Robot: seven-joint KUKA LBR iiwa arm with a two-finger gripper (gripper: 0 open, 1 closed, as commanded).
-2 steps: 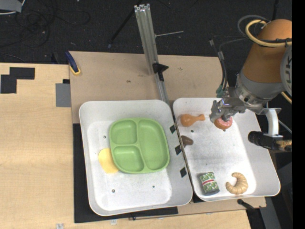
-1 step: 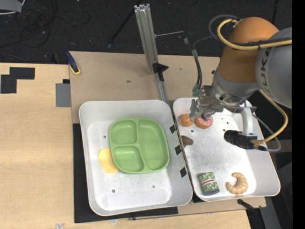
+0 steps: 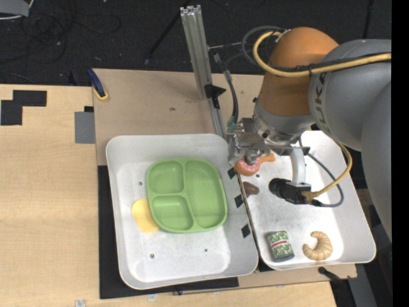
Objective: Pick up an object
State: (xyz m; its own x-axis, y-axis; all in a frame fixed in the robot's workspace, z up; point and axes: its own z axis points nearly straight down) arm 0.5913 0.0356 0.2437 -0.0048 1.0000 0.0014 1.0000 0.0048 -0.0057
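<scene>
Landmark = green tray (image 3: 186,195), 3 compartments, lying flat in left bin (image 3: 121,171) on the surface (image 3: 45,190). Yellow piece (image 3: 144,216) sticks out from under tray's lower-left edge, touching it. Right of tray, at the seam w/ right bin (image 3: 358,235): gripper (image 3: 250,158) hangs low over the right bin's left edge, w/ a pink-orange item (image 3: 248,166) at its tips; looks pinched betw. the fingers, though the grip itself is partly hidden. Small brown thing (image 3: 250,188) just below that item, on bin floor. Further right of tray, lower: green-white can (image 3: 280,245) on its side, then tan croissant (image 3: 319,245) beside it, apart. Arm (image 3: 345,88) comes in above right bin, well right of tray.
</scene>
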